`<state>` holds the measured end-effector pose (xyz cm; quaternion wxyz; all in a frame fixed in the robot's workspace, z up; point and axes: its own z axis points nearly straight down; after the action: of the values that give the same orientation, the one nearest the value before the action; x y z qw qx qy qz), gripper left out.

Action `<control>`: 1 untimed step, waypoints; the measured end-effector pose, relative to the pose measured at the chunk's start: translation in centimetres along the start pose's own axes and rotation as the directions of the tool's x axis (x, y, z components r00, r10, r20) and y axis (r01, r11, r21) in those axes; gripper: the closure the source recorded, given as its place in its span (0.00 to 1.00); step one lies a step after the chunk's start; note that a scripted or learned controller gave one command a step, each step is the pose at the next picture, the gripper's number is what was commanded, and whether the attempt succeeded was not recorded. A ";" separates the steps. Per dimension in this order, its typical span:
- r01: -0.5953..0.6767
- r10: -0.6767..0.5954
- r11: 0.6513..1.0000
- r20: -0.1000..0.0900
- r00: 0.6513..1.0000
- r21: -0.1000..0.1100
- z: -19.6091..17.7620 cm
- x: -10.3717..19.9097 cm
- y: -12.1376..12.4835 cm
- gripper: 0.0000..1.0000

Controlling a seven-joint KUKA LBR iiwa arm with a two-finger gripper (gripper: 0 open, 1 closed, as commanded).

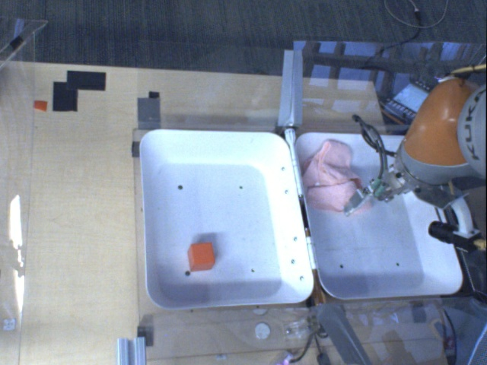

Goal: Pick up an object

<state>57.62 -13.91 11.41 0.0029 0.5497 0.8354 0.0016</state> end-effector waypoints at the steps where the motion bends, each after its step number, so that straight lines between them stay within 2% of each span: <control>1: 0.002 -0.002 1.000 0.004 1.000 -0.008 -1.3 0.0 0.3 1.00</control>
<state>57.90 -13.82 12.68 0.0066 0.5490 0.8358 0.0038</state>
